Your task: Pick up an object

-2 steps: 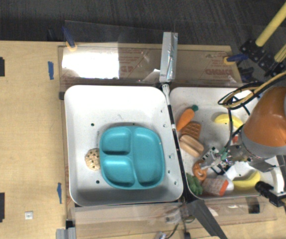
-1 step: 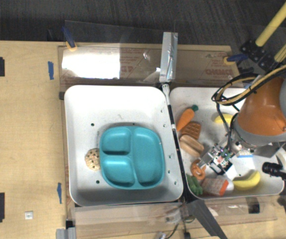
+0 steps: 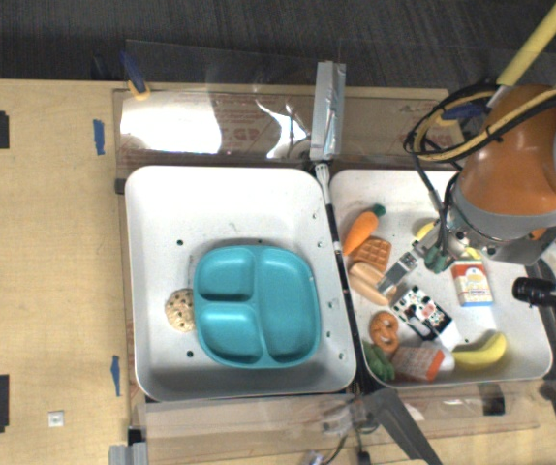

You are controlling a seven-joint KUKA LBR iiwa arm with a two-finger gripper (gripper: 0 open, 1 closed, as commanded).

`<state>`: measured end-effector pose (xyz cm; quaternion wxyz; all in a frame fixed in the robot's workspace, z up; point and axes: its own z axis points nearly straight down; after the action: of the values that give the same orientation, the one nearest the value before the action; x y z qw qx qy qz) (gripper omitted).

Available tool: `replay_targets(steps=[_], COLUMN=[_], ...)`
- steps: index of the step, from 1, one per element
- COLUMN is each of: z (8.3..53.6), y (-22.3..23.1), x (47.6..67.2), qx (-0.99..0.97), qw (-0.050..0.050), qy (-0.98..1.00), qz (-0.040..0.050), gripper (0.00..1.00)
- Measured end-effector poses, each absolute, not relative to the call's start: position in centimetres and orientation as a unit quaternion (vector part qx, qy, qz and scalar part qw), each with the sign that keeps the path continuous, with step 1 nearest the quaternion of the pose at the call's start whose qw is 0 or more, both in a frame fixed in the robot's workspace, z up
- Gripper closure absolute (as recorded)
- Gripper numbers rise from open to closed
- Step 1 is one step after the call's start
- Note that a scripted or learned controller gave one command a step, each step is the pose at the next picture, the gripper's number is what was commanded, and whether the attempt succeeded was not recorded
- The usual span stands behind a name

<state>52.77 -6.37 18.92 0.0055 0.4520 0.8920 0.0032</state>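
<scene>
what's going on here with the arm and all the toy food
A grey and orange robot arm reaches in from the right over the right bin, which holds toy food: a carrot, a waffle, a pretzel, a banana and a small carton. Its gripper hangs low among them, near the waffle, with nothing visibly held. The left bin holds a teal divided plate and a cookie beside it.

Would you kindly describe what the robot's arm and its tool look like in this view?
The arm is bulky and rounded, with a broad orange band above a grey wrist section. Black and yellow cables loop beside it, and a pale yellow tube runs diagonally above. The tool is small, metallic grey with dark parts and a hint of green; finer detail is too small to tell.
</scene>
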Motion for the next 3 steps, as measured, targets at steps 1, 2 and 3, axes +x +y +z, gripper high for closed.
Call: replay_targets(steps=[1,2,3], z=[9.4,10.5,23.5], y=[-10.2,-10.0,-3.1], x=[51.5,51.6,53.9], qx=[0.344,0.344,0.395], qw=[0.008,0.009,0.006], qy=[0.939,0.939,0.918], qz=[0.0019,0.0034,0.0036], gripper=[0.00,1.00,1.00])
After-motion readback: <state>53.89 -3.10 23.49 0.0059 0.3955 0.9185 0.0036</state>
